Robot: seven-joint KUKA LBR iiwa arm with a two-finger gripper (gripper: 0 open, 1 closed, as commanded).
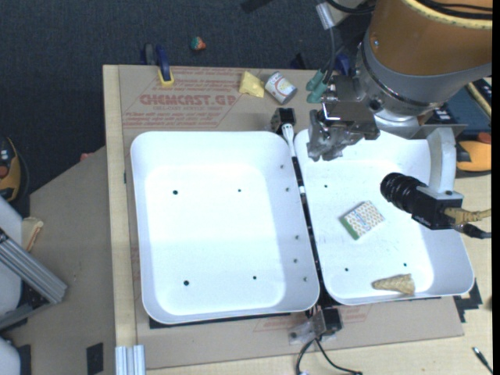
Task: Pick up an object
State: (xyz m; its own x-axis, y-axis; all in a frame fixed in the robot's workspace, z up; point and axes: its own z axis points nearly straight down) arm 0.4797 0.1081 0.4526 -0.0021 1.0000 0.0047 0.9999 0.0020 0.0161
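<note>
Benchtop, white bins beneath hand, dark carpet

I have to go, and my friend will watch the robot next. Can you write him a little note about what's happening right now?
Gripper: low over the far left corner of the right bin, close to where the two bins meet. Nothing visibly held.
Things to pick: a small patterned square lies near the middle of the right bin. A tan wedge lies by that bin's near rim. Both are apart from the gripper.
Done: nothing picked up yet.
Left: move over one of the two things, grasp it and lift it. The patterned square is probably the easier one, being closer.
</note>
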